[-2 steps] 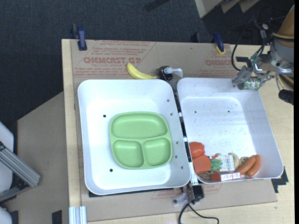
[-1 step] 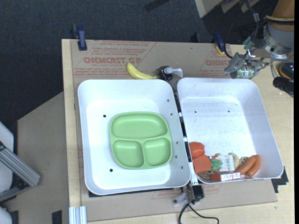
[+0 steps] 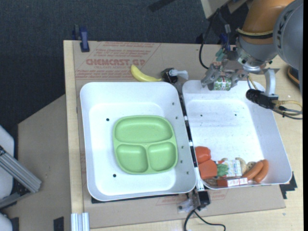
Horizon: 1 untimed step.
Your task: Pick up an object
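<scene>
1. Red print reading "CHEMCAST GP" runs across the brown board (image 3: 115, 57) behind the left bin.
2. Smaller red lines above and below it are too fine to read.
3. The packet (image 3: 234, 167) in the right bin bears unreadable print.

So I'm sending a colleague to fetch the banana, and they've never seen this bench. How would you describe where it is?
Start at the left white bin, the one holding the green divided tray. Look just beyond its far rim, on the brown board with red lettering. The banana lies there outside both bins, the only yellow curved thing, left of a small black and white object.
</scene>
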Motion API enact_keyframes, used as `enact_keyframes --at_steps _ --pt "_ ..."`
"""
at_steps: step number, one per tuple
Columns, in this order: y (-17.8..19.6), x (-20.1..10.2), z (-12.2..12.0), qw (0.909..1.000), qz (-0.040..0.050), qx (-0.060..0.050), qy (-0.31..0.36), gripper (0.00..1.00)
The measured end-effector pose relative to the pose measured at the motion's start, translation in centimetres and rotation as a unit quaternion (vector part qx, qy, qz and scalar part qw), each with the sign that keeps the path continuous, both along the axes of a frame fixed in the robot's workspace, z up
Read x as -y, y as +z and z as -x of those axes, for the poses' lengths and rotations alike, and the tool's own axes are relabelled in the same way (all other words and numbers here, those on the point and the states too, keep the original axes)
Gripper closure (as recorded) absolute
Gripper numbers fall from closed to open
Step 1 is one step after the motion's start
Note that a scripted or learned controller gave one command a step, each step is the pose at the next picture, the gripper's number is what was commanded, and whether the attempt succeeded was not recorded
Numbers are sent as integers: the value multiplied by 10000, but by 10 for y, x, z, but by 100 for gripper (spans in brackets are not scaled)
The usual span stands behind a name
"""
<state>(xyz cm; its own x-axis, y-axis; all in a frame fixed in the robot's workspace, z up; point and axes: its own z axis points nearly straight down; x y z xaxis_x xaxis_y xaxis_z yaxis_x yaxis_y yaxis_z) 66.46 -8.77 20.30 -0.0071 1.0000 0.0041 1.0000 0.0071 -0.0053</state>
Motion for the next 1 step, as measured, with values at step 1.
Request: enact_keyframes --at_steps 1 --pt "3 78 -1 10000 40 40 -65 0"
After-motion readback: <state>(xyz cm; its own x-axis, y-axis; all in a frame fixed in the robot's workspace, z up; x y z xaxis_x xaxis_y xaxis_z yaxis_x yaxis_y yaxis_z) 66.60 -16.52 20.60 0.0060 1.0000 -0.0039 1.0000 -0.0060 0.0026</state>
